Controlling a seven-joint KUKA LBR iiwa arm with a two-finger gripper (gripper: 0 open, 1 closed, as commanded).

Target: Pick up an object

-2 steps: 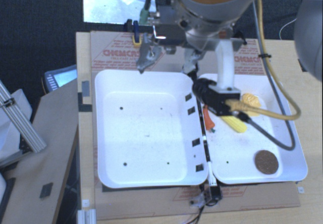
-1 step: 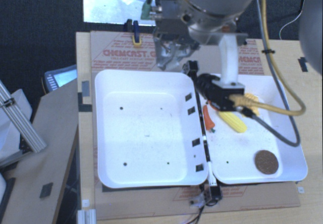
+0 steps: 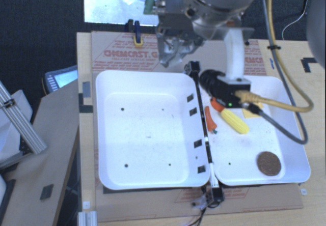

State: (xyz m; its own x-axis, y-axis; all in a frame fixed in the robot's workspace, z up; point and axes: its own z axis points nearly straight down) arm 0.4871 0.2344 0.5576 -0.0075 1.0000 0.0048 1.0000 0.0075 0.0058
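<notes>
White right bin (image 3: 293, 118): corn cob (image 3: 234, 120) well below gripper (image 3: 172, 56), grip state unclear.

Corn cob (image 3: 233, 120), brown disc (image 3: 268, 163), perhaps carrot (image 3: 209, 118)

Two bins side by side on your bench, objects in the right one only.

The left bin (image 3: 147, 128) sits at 9 o'clock of the right bin (image 3: 290, 141), their walls touching along the middle. In the right bin, the corn cob (image 3: 234, 121) lies near its 10 o'clock corner, the carrot-like stick (image 3: 210, 119) just at the cob's 9 o'clock by the shared wall, and the round disc (image 3: 268, 163) well apart at 5 o'clock. The gripper (image 3: 175, 52) hangs beyond both bins at 12 o'clock.
</notes>
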